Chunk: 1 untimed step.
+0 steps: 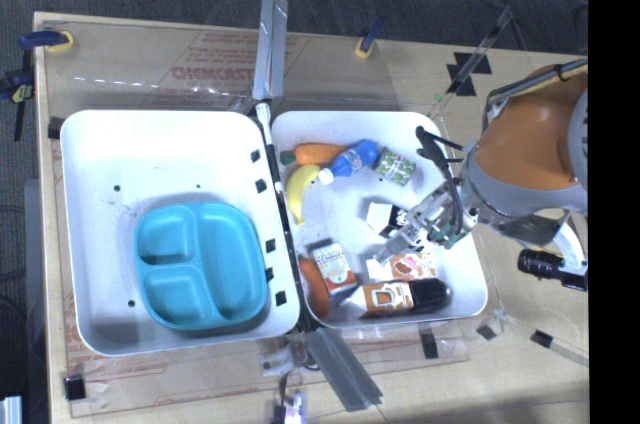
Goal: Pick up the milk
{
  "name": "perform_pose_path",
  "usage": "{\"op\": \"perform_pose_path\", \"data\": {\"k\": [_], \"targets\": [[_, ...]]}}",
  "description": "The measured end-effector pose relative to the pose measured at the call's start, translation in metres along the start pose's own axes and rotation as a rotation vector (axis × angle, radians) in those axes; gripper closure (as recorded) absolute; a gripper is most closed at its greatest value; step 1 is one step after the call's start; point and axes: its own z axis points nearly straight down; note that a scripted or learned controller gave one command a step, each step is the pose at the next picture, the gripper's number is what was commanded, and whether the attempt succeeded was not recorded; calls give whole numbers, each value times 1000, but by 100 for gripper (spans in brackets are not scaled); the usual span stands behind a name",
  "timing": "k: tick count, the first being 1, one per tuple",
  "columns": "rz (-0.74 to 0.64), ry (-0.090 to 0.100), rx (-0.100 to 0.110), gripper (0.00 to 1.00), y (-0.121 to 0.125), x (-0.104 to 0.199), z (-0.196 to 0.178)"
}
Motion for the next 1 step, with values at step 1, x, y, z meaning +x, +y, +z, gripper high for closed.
{"op": "perform_pose_path", "data": {"k": [1], "targets": [[-27, 0, 0, 0, 45, -60, -19]]}}
